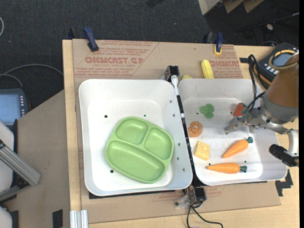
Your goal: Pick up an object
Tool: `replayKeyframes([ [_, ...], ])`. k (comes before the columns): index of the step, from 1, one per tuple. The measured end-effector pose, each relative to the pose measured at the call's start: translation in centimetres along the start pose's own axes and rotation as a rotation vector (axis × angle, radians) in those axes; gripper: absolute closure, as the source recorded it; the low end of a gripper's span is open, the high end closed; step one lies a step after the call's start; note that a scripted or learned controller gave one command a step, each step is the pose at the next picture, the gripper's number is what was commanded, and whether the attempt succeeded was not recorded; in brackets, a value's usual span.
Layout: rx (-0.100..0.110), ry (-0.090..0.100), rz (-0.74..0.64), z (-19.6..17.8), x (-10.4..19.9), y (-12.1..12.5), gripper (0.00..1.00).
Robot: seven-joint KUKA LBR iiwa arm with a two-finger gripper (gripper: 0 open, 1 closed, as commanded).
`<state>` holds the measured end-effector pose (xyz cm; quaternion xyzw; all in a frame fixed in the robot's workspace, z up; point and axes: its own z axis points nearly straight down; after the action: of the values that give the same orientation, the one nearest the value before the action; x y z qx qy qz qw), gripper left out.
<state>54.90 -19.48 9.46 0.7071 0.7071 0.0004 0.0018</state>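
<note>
The tool (236, 124) hangs low in the right bin (223, 87); I cannot tell how it is set. A red piece (238, 109) lies just beside it. Two carrots (236, 148), cheese (202, 151) and broccoli (206, 110) lie near.

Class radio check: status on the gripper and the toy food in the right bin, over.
Gripper low in right bin, fingers unreadable. Red piece beside it. Two carrots loose below, over.

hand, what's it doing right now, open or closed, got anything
Hand: low over the right bin, beside a red piece; open or closed cannot be told, and nothing is seen held.
</note>
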Motion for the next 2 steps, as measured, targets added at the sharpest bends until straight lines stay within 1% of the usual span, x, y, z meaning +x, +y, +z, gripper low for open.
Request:
replayKeyframes([
  [1,-0.006,0.000,-0.006,1.0,1.5,9.7,0.00],
  [2,-0.003,-0.002,-0.002,-0.1,1.3,9.4,1.00],
])
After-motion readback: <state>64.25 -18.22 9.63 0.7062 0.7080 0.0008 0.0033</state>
